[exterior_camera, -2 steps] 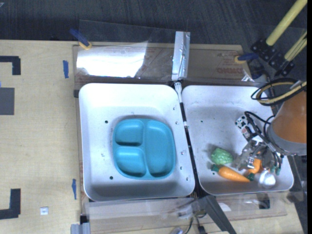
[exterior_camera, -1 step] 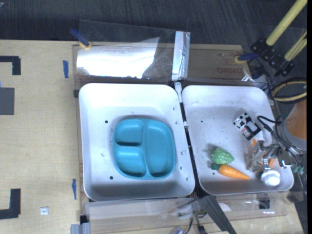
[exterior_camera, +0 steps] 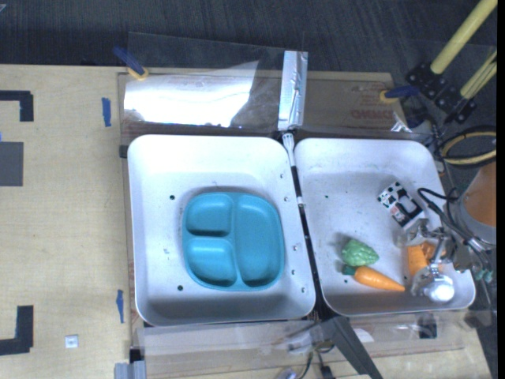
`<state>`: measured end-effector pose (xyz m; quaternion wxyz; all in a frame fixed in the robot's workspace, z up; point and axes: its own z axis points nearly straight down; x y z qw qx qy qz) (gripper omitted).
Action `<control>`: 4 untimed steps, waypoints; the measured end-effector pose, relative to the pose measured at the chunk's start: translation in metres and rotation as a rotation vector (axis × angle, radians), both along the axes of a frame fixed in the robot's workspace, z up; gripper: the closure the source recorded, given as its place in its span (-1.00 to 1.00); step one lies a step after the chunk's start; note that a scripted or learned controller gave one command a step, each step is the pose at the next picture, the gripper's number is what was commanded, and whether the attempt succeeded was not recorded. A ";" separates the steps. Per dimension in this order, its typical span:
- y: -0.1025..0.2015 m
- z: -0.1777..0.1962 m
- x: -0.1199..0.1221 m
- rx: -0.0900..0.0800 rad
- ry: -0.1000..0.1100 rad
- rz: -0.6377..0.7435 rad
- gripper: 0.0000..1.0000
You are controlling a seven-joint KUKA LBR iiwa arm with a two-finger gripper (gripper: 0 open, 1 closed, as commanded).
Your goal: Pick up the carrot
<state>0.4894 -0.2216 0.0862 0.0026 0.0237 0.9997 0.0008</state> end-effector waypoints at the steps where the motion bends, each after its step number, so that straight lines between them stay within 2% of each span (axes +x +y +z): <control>1: 0.047 0.113 0.050 0.000 0.001 -0.032 -1.00; 2: 0.089 0.012 0.008 0.003 0.012 0.094 -1.00; 3: 0.089 0.024 0.012 0.002 0.003 0.093 1.00; 4: 0.147 0.124 0.015 0.000 0.002 -0.025 1.00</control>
